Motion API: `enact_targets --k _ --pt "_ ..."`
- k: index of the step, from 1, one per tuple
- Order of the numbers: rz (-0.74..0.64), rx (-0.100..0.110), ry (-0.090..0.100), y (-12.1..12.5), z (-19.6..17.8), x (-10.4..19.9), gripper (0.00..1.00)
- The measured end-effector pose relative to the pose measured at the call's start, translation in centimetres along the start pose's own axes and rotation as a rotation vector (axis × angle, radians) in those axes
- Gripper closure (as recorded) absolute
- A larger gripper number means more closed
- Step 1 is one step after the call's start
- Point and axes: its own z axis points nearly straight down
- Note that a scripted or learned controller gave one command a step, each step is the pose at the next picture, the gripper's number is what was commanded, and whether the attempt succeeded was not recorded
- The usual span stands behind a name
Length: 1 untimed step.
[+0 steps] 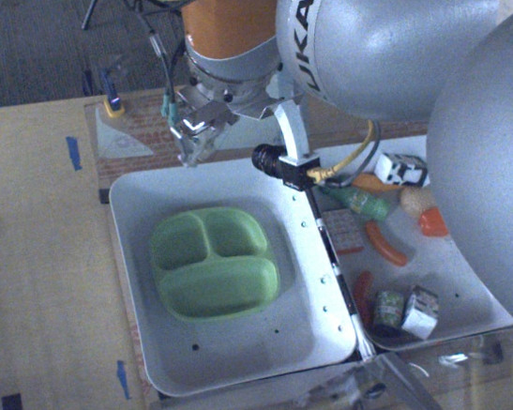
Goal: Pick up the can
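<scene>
- Hovering above the far rim of the left bin (145, 291), the tool (192, 140) gripped nothing, fingers slightly spread.
- The can (389, 308) lay in the right bin (468, 297), beside a small white box (420, 312).

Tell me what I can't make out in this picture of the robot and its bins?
- Gripper: fingers too small and blurred, open or shut unclear.
- Right bin: its far side hidden under the grey arm.
- Can: label too small to read.
- Green bottle: top behind the black camera mount.
</scene>
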Motion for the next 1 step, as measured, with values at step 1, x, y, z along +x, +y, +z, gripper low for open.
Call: enact_targets --k 1 --pt "-0.549 -0.008 -0.004 1.08 -2.15 -3.91 1.0"
